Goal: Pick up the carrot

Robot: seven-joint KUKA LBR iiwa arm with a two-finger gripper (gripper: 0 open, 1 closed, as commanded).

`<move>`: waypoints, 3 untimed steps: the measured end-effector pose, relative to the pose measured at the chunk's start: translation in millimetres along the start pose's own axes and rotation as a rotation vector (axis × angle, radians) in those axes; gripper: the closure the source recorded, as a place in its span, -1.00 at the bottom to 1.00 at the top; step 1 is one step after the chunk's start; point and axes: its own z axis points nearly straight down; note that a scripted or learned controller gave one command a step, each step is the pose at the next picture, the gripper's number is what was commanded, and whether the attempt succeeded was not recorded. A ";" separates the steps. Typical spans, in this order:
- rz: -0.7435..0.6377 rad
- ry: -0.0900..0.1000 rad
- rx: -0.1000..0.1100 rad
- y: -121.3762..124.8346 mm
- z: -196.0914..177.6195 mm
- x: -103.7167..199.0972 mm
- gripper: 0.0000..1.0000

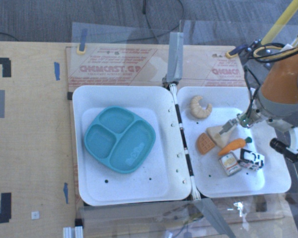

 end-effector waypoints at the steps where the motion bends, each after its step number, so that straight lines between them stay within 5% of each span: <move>1: 0.048 -0.010 -0.003 -27.5 -1.6 15.8 -1.00; 2: -0.351 -0.016 -0.004 -43.1 -3.3 34.4 -1.00; 3: -0.040 -0.008 0.011 -48.9 -1.5 40.0 -1.00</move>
